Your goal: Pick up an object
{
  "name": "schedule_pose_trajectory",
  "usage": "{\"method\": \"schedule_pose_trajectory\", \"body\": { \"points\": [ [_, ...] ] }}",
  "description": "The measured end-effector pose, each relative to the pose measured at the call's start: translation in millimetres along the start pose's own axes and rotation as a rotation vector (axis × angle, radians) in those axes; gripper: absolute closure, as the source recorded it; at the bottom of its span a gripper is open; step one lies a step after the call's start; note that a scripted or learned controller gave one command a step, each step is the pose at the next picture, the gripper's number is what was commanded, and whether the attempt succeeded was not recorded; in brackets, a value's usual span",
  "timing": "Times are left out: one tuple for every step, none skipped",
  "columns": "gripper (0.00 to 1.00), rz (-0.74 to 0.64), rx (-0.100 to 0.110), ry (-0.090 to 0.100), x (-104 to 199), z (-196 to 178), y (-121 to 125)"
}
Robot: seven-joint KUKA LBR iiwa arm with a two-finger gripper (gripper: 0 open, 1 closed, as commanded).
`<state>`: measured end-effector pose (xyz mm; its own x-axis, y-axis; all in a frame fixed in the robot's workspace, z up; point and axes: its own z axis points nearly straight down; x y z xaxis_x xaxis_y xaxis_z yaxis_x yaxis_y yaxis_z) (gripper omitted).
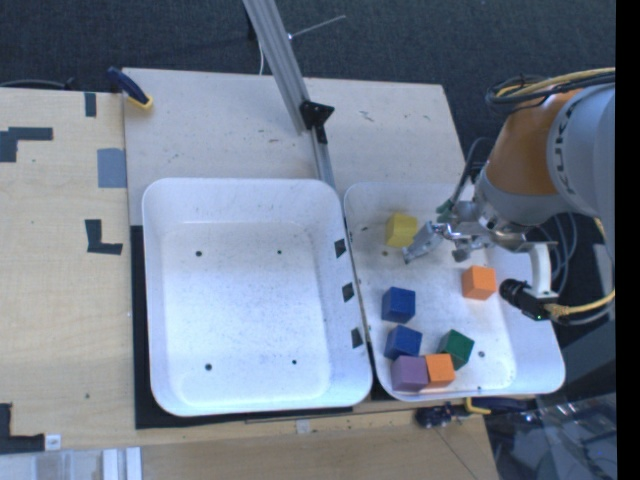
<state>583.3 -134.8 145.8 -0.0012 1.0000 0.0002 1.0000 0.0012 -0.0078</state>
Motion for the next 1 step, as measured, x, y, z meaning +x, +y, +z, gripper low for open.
{"method": "schedule_pose_trajectory", "body": {
  "points": [
    [0.00, 0.000, 0.000, 0.000, 0.8, 54.6, -1.6]
  ]
}}
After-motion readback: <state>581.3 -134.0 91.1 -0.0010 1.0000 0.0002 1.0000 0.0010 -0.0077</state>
